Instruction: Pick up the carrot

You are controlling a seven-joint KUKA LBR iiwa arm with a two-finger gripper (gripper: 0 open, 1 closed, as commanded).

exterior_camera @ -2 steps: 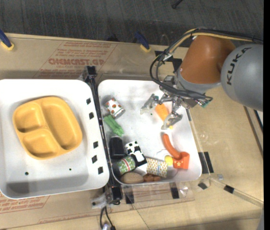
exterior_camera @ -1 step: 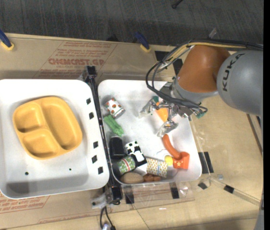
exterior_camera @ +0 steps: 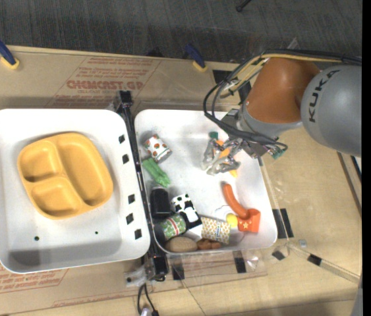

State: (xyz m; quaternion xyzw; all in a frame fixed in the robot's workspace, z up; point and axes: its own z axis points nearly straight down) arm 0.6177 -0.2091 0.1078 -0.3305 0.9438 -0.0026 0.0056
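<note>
A small orange carrot (exterior_camera: 224, 151) with a green top (exterior_camera: 214, 135) lies in the upper middle of the right bin (exterior_camera: 192, 120). My gripper (exterior_camera: 219, 161) is down in that bin, right over the carrot and covering most of it. Orange bits show on both sides of the metal tip. The grey arm with its orange band (exterior_camera: 277, 91) reaches in from the right, above the bin's far right corner.
A longer orange-red piece (exterior_camera: 234, 201) and a red block (exterior_camera: 250, 221) lie near the right wall. A can (exterior_camera: 156, 148), a green item (exterior_camera: 155, 173), a black-and-white cow toy (exterior_camera: 186, 208) and several small items crowd the front. A yellow divided tray (exterior_camera: 64, 172) sits in the left bin.
</note>
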